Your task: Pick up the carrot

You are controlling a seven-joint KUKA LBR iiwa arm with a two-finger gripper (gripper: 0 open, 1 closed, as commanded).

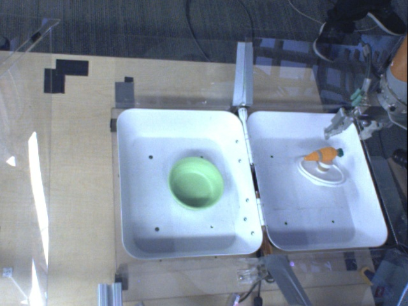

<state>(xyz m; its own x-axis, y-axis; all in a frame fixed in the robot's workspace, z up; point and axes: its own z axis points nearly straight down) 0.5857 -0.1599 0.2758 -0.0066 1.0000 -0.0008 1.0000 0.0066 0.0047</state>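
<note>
The carrot (322, 155) lies in the right bin (357, 228), toward that bin's far right part, resting on the upper edge of a small white oval dish (324, 173), its green tip pointing right. The jaws (347, 123) hang above and to the right of the carrot, near the right bin's far right corner, clear of the carrot and holding nothing; whether they are apart or together cannot be told. A green bowl (196, 182) sits in the middle of the left bin (137, 171) on the desk (70, 190), well apart from the carrot.
</note>
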